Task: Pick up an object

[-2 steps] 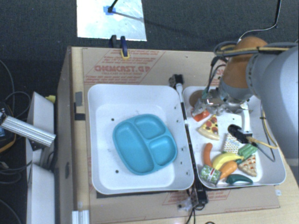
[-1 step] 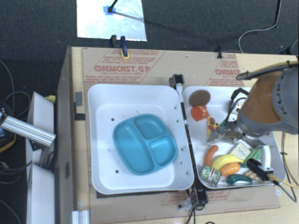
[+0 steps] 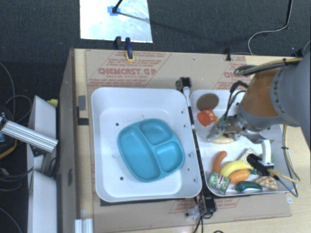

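Observation:
My gripper (image 3: 219, 131) reaches down into the upper middle of the right bin (image 3: 278, 191). It hangs right over a pale cream piece (image 3: 222, 140), just below a red toy (image 3: 207, 117). A brown disc (image 3: 208, 101) lies at the bin's back. Toward the front are an orange-red sausage (image 3: 219, 159), a yellow banana (image 3: 234, 167), an orange piece (image 3: 239, 175), a green can (image 3: 219, 181), a teal piece (image 3: 248, 187) and a pizza slice (image 3: 267, 182).
The left bin (image 3: 112, 106) holds a blue divided plate (image 3: 150, 148). The grey arm with its orange band (image 3: 262, 98) covers the right bin's back right part. A divider rail (image 3: 193, 130) runs between the two bins.

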Controlling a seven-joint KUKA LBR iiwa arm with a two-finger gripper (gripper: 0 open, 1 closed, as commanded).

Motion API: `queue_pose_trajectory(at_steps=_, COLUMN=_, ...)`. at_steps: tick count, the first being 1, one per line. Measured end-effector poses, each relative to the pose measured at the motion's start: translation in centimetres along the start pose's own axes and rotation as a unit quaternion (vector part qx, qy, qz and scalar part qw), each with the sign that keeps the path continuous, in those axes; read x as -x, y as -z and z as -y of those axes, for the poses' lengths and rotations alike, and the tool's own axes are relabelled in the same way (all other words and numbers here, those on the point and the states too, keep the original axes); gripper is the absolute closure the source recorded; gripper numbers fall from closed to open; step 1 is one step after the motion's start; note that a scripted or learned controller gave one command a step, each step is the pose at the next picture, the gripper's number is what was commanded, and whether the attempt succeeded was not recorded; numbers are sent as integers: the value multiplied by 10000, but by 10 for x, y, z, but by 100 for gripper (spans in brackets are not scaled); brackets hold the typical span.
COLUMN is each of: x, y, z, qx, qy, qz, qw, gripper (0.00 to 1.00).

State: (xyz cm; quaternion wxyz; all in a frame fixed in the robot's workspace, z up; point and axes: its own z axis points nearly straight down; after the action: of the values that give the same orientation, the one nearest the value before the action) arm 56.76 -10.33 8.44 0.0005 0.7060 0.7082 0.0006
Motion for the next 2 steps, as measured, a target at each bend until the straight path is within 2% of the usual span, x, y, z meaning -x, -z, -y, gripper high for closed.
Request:
queue_pose_trajectory(at_steps=1, x=30, y=0, z=-59, qx=-23, qy=6, qz=2, qw=10000, gripper=0)
queue_pose_trajectory(at_steps=2, x=14, y=-3, z=-96, qx=-82, qy=-40, qz=25, qw=10000, gripper=0)
